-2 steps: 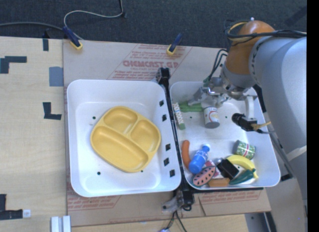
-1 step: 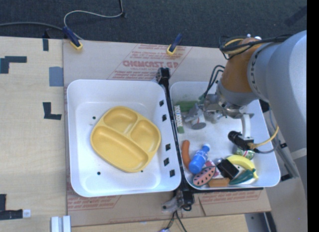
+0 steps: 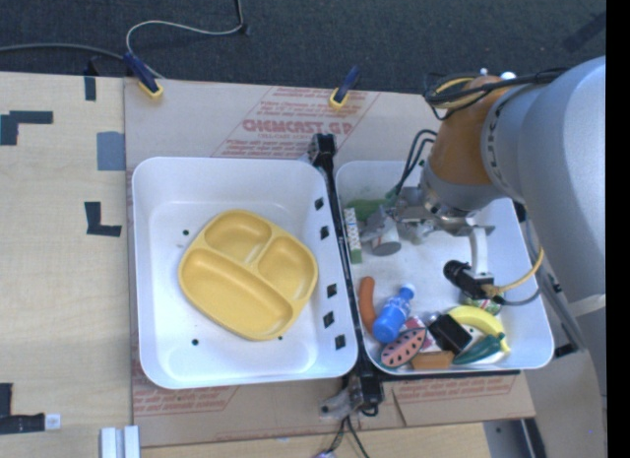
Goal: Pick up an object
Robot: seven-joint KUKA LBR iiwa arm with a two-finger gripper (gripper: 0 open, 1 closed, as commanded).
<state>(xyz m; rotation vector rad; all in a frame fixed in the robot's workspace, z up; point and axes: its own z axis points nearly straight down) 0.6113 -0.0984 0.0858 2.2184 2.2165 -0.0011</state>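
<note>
Two white bins sit side by side on my table (image 3: 59, 279), which has a sheet of printed cardboard (image 3: 276, 126) under them. The left bin (image 3: 148, 338) holds a yellow divided plate (image 3: 248, 274), lying flat near its middle. My tool (image 3: 396, 228) is low over the far left part of the right bin (image 3: 527, 249), just beside a green item (image 3: 367, 212) that lies against the wall between the bins. I cannot tell how far the tool is open, or whether it has hold of anything. The other things I could pick are bunched along the near side of the right bin, apart from the tool. An orange sausage (image 3: 366, 298) lies by the dividing wall with a blue bottle (image 3: 391, 315) just to its right, and a watermelon slice (image 3: 402, 348) lies nearer still. Further right, a banana (image 3: 475, 319) rests on a black block (image 3: 448, 333) and a dark green piece (image 3: 484, 350).
</note>
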